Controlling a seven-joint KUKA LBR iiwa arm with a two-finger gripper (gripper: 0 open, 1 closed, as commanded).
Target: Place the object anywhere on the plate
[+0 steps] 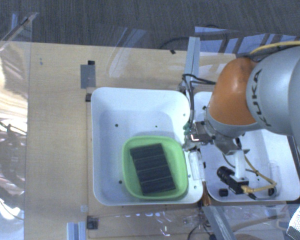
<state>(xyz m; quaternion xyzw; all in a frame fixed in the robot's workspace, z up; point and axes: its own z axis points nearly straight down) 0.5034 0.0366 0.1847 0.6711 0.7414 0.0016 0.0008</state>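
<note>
Scanning from the left, the pale wooden bench (50,134) carries the left bin (105,134), and in the near half of that bin sits a green plate (130,154) with rounded corners. The dark ribbed slab (152,169) lies flat on the plate, a little skewed and well within its rim, so the placing looks already done. I judge the slab light and fairly stiff, perhaps rubber or plastic. Its ridges should give grip, and it does not look fragile. Were it to be taken up again, the two long edges, pinched across the narrow width, offer the surest hold. It is charcoal to black, rectangular, matte, and crossed by several raised bands. Further right, the end effector (194,163) hangs over the rim between the bins, just beside the plate and apart from the slab. Whether it is released or clenched I cannot tell. The grey arm (280,84) with its orange band covers much of the right bin (262,151).
</note>
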